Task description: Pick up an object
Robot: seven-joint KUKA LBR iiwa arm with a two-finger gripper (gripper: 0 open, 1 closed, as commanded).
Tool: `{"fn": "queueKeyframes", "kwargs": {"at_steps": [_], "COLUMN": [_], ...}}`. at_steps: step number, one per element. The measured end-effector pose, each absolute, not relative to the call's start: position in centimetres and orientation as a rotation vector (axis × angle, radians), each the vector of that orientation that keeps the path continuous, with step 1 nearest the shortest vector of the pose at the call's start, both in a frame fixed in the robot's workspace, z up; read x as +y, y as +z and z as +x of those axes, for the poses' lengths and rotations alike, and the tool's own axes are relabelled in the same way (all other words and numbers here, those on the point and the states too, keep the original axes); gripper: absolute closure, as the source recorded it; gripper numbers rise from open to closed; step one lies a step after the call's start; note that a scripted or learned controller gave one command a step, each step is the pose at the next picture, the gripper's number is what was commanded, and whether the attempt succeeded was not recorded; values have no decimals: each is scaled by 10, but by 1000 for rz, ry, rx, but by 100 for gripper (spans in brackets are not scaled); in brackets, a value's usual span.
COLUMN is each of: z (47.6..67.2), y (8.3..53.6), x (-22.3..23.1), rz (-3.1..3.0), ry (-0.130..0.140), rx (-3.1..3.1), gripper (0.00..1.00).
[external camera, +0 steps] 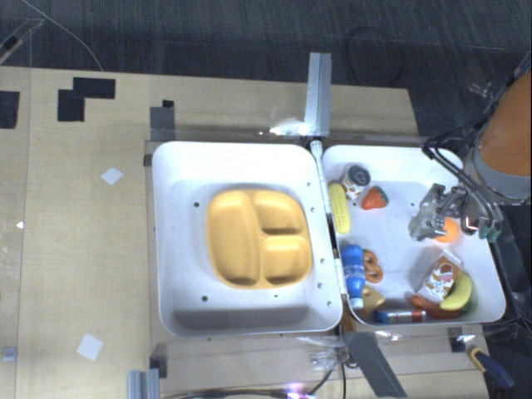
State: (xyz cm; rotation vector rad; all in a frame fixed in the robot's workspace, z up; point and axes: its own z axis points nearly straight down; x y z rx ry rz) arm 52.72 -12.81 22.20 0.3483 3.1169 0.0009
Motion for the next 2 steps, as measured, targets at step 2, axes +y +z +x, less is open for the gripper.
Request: {"fn": "queueKeyframes", "kwargs": {"at_steps": [2], "z": [494], "y": [92], "x": [-116], "rz": [745], "ry": [0], "rx": [3025], "gripper": [100]}}
